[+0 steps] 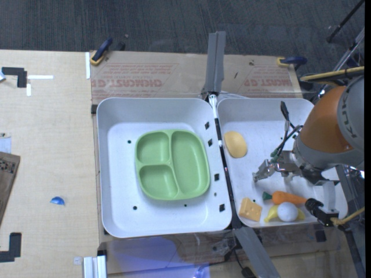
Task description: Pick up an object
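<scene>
The right bin (pixel 255 114) holds a yellow rounded object (pixel 235 144) near its left wall. Along its front edge lie a yellow cheese wedge (pixel 250 209), an orange carrot with a green end (pixel 287 198), a white ball (pixel 287 212) and a small yellow piece (pixel 271 214). My gripper (pixel 270 171) hangs low over the middle of the right bin, just above and behind the carrot and to the right of the yellow rounded object. I see nothing held in it.
The left bin (pixel 113 155) carries a green three-compartment plate (pixel 173 164). A grey divider post (pixel 215 62) rises between the bins at the back. Brown cardboard (pixel 151 74) lies behind them. The arm's orange band (pixel 327 126) covers the right bin's right side.
</scene>
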Motion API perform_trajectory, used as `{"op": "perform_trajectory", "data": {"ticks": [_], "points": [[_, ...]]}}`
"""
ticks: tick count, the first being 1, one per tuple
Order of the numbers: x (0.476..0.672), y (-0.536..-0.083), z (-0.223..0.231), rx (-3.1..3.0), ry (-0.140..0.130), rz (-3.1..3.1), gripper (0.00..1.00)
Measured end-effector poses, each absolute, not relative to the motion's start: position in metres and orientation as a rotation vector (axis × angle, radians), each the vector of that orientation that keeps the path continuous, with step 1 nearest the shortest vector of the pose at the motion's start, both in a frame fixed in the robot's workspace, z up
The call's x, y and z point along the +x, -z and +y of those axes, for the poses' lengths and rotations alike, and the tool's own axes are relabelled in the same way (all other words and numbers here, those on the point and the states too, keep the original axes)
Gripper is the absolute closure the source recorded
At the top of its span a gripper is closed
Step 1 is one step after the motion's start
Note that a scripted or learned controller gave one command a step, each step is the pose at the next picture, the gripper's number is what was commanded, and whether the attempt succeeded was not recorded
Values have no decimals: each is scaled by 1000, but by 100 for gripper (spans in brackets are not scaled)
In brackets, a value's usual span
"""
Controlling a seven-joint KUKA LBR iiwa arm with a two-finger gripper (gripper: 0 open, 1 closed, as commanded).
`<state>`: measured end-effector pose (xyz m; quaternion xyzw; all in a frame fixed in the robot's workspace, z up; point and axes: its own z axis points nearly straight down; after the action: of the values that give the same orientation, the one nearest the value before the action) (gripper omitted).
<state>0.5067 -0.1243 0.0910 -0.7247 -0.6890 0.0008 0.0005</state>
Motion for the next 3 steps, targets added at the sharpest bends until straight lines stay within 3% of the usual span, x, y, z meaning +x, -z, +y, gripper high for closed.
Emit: {"op": "perform_trajectory", "data": {"ticks": [1, 2, 3], "points": [[477, -134, -141, -2246, -3, -2195, 0], [477, -91, -153, -2405, -4, -2016, 0], [477, -90, -102, -2375, -4, -2052, 0]]}}
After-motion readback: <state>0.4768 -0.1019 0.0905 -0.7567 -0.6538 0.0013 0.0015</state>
